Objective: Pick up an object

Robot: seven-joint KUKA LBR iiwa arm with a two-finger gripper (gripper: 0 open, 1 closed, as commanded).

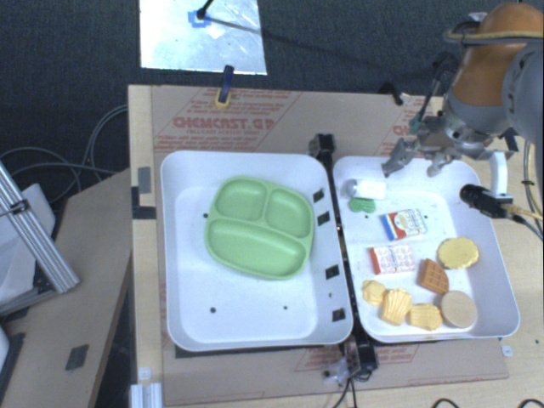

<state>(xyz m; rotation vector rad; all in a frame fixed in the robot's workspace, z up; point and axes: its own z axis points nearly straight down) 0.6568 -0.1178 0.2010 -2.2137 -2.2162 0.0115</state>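
Observation:
My gripper [417,161] hangs over the far edge of the right bin [501,300], its two fingers spread apart with nothing between them. Below and left of it lie a white lump [371,188] and a small green piece [362,203]. Further forward in that bin are a red-and-blue carton [403,223], a red-and-white packet [393,259], a yellow round piece [458,252], a brown waffle [433,275], a tan disc [458,308] and yellow crinkled pieces [396,306].
The left bin [187,313] holds a green divided plate [259,228]. Black clips run along the rim between the two bins [333,245]. A black cable fitting [481,199] juts over the right bin's right side.

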